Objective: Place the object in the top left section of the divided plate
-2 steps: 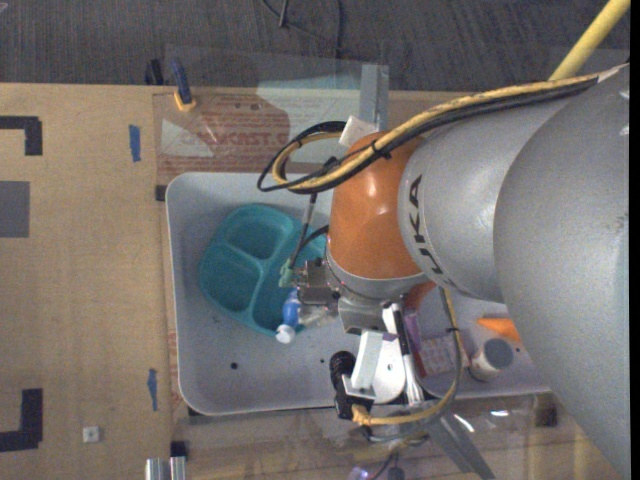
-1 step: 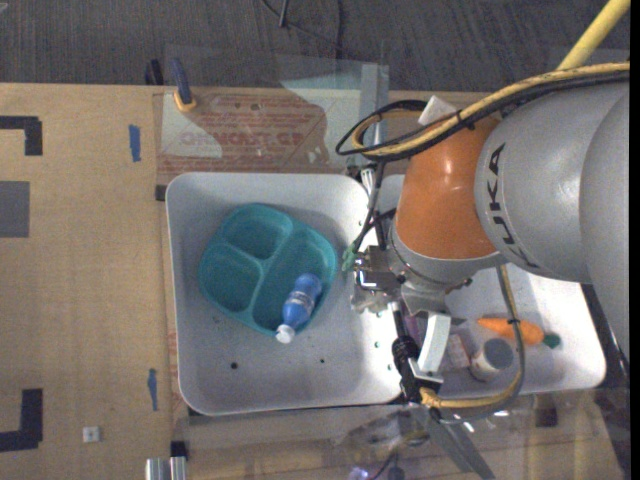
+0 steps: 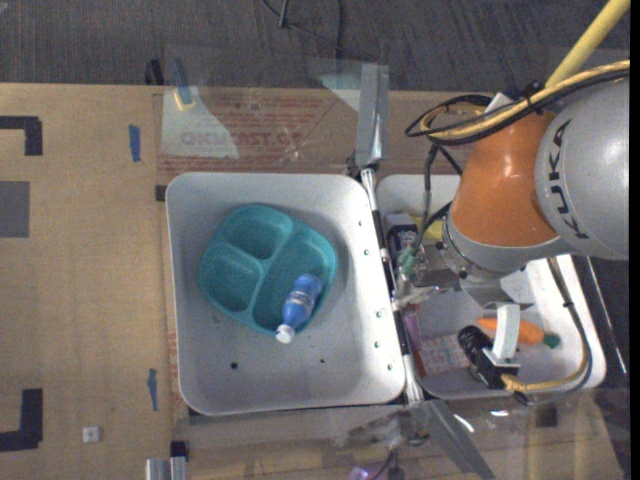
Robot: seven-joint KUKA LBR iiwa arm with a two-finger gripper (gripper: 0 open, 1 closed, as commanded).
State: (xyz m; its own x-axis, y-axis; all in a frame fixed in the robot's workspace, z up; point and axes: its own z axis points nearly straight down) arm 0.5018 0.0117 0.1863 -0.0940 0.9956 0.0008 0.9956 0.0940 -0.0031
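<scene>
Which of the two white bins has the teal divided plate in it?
The left bin; the teal plate sits inside it with a blue bottle on it.

Blue bottle (image 3: 299,306) on its side in teal divided plate (image 3: 240,268).

Grey arm (image 3: 520,188) bent, wrist pointing down

The divided plate (image 3: 255,268) lay in the left bin (image 3: 200,368), with a bottle (image 3: 299,307) resting in its lower right section. The arm (image 3: 520,188) hung over the right bin (image 3: 590,358), where a carrot (image 3: 535,335) lay.
</scene>
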